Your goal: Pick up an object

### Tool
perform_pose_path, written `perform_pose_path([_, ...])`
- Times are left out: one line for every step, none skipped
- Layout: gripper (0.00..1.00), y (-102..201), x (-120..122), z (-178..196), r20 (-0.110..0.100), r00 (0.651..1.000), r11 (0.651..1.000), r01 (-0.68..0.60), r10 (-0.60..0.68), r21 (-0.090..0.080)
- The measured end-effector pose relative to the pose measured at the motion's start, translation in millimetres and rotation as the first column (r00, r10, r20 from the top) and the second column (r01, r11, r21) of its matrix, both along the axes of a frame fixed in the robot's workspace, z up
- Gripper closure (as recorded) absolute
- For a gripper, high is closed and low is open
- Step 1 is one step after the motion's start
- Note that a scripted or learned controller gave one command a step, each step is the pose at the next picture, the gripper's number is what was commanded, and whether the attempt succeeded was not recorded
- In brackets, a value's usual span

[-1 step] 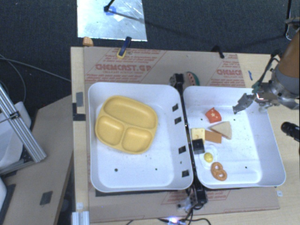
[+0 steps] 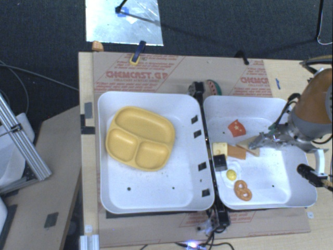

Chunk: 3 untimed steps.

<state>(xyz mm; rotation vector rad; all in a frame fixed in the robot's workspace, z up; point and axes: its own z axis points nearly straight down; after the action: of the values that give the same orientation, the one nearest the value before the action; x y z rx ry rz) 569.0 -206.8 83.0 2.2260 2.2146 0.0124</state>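
Observation:
The right bin [image 2: 270, 104] holds several small toy foods: a red piece [image 2: 237, 128], a tan flat block [image 2: 237, 152], a yellow cheese block [image 2: 220, 149], a black piece [image 2: 220, 162], a fried egg [image 2: 231, 174] and a brown pretzel [image 2: 242, 190]. My gripper [image 2: 256, 142] reaches in from the right and is low in this bin. Its tip sits just right of the tan block, touching or almost touching that block's right edge. The red piece lies up and to the left of the tip.
A yellow divided plate [image 2: 140, 138] lies in the left bin [image 2: 156, 194]. The black divider [image 2: 205, 150] with clips runs between the bins. Both bins rest on a cardboard sheet [image 2: 171, 72]. A black fitting on the arm [image 2: 310, 174] hangs over the right bin's lower right corner.

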Motion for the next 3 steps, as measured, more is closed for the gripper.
perform_pose_path([0.0,1,56,51,0.004,1.0,1.0,-0.012,0.012,-0.008])
perform_pose_path([0.0,43,103,75,0.003,1.0,1.0,-0.015,0.015,-0.004])
perform_pose_path([0.0,31,63,5,0.007,1.0,1.0,-0.002,0.002,-0.004])
